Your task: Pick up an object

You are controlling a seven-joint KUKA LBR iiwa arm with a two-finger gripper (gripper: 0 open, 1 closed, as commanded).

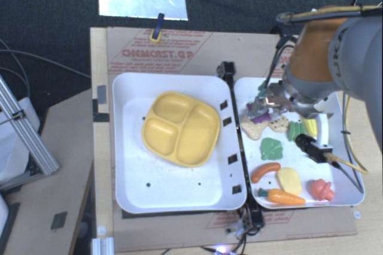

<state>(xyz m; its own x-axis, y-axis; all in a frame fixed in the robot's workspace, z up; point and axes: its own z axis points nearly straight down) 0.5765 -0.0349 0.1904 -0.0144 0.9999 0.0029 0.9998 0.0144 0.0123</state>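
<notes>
Where the grey arm (350, 50) reaches in over the right bin (344, 185), its jaws (263, 105) hang above that bin's upper left corner, directly over a small heap of toy food. Whether the jaws are spread or pressed together cannot be told, since the wrist hides them from this angle. A purple piece (261, 118) lies immediately beneath the jaws, perhaps touching them, beside a tan cracker-like piece (277, 123) and a cream piece (252, 130). No object is visibly between the jaws.

Other items lie farther from the jaws within the right bin. A green leaf shape (271, 147) sits below the purple piece. A green and yellow corn piece (304, 128) lies to the right of the purple piece, its long axis running roughly up and down the view. A red sausage (265, 171) lies lower, long axis slanting up toward the right. A carrot (285, 197) rests near the bin's lower wall, long axis nearly level, its thin end pointing right. A pale yellow piece (289, 180) sits just above the carrot, and a pink-red piece (322, 189) lies to its right.

Left of the right bin, the left bin (128, 188) holds a yellow divided plate (181, 128). Both bins rest on a cardboard sheet (158, 53) on the table, printed in red with "CHEMCAST G.P".
</notes>
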